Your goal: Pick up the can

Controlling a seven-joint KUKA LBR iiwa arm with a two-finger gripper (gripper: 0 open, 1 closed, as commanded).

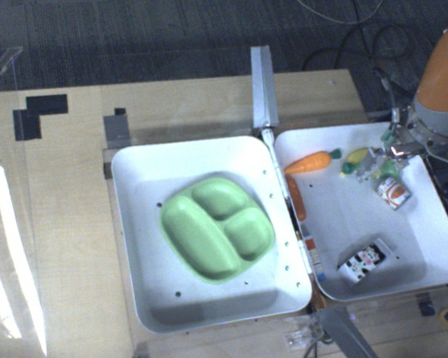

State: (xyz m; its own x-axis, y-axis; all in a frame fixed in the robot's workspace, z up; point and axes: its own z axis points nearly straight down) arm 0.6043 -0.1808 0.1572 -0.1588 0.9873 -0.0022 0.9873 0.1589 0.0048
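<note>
The can, a small white cylinder with a red label, is lying tilted on its side in the right-hand shallow white plastic bin, toward that bin's 2 o'clock corner.

The grey arm with its orange band is reaching in from 3 o'clock, its wrist hanging over the right bin's 2 o'clock corner. The gripper is sitting low at the bin's rim; whether it is open or closed cannot be told. The can is lying just at 6 o'clock of the gripper, close beside it, not visibly between anything.

The left-hand shallow white bin is bearing a pale green, smooth, three-compartment plastic tray, turned at a slant in its middle.

In the right bin, an orange toy carrot is lying at 11 o'clock, a small yellow piece and a cluster of small green bits are sitting at 12 o'clock, and a small black-and-white boxy object is resting at 6 o'clock.
</note>
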